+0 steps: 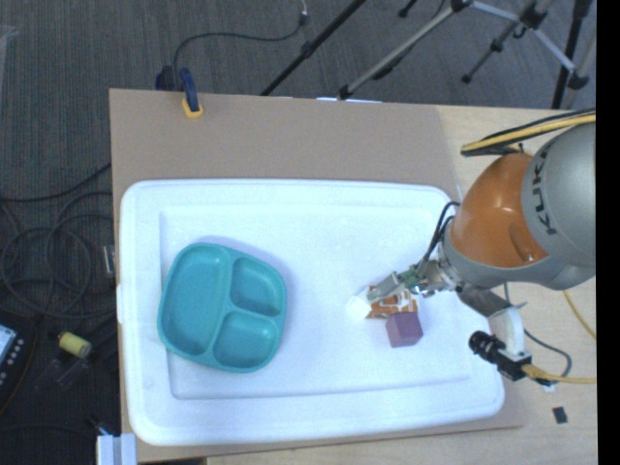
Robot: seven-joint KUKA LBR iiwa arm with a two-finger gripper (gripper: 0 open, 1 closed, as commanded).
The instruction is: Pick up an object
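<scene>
A small purple block (404, 330) lies on the floor of the white bin (291, 211), right of centre. Just above it sits a small orange-brown object (393, 304), and a small white piece (356, 307) lies to its left. My gripper (387, 292) reaches in from the right and hangs right over the orange-brown object, touching or nearly touching it. The arm's orange band and grey body (513, 226) fill the right side.
A teal divided plate (224, 305) rests in the bin's left half. The bin sits on a brown board (291, 134) with a blue and yellow clamp (190, 95) at its far left corner. Cables and tripod legs lie on the floor beyond.
</scene>
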